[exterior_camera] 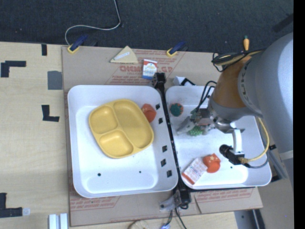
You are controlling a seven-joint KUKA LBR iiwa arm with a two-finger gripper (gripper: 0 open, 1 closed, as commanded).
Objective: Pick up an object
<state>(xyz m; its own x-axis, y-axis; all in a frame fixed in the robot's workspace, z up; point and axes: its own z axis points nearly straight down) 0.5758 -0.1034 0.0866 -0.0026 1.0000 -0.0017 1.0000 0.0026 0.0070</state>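
Two shallow white bins are carried side by side on the bench. In the left bin a yellow divided plate is laid at a slant, with a small orange-red ball touching its far right edge. The arm is brought in from the right and is held low over the right bin; the pincer is seen at the bin's left middle, directly over a small green object, which is judged the likeliest thing to be picked. That object is partly covered from above, so its shape and long axis cannot be made out; it is seen just on the near side of the wrist, almost under the tip, so little sideways travel would be called for and mainly a descent. Whether the pincer is released or clenched cannot be told, and nothing can be said to be held. A teal-green ball is found a little to the far left of the tip, near the bins' dividing wall. An orange-red toy and a flat white-and-red packet lie touching each other at the near side of the right bin, well apart from the tip. Outside the bins, a small red-and-white carton is set on the far side.
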